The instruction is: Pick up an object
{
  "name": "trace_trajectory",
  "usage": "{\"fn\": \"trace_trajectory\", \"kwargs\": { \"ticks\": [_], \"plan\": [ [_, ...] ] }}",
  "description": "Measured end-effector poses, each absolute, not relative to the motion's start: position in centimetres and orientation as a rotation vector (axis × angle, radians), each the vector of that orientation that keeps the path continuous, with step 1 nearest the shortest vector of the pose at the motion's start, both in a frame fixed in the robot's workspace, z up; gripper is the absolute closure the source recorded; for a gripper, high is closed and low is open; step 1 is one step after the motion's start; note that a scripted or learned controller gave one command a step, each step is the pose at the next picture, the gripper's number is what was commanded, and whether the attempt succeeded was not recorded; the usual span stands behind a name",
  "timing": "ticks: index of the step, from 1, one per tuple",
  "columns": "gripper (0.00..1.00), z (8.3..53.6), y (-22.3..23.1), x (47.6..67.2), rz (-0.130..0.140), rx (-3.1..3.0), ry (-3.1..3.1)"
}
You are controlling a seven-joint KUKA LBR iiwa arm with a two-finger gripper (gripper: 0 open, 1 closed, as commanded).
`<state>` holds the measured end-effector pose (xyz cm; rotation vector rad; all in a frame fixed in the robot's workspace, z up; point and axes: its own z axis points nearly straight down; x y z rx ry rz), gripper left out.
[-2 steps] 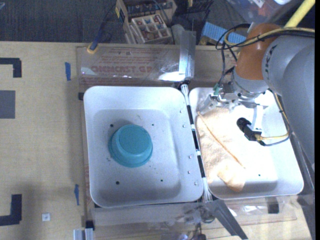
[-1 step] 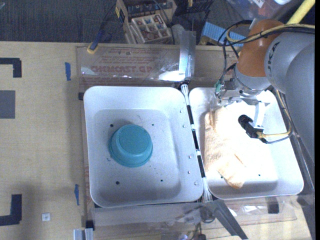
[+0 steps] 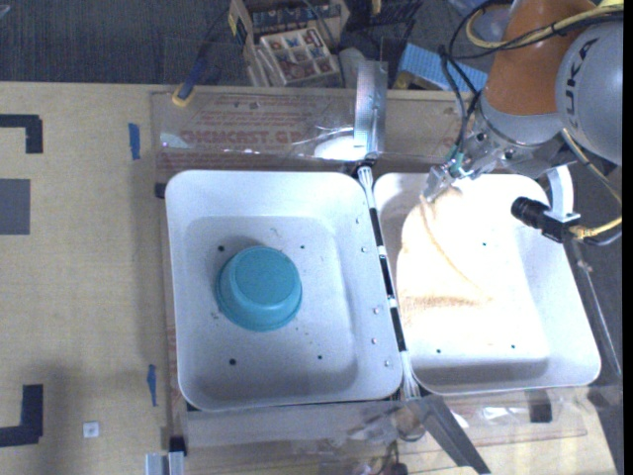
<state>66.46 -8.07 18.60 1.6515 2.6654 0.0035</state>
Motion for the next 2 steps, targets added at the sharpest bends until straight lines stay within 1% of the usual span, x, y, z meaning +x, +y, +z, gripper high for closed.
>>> {"fn": "trace_trajectory", "kwargs": {
  "ticks": [1, 2],
  "plan": [
    [1.0, 24.2, -9.1, 66.7, 0.003, 1.797, 2.57],
    [1.0, 17.4, -11.7, 66.4, 0.001, 1.536, 2.739]
  ]
}}
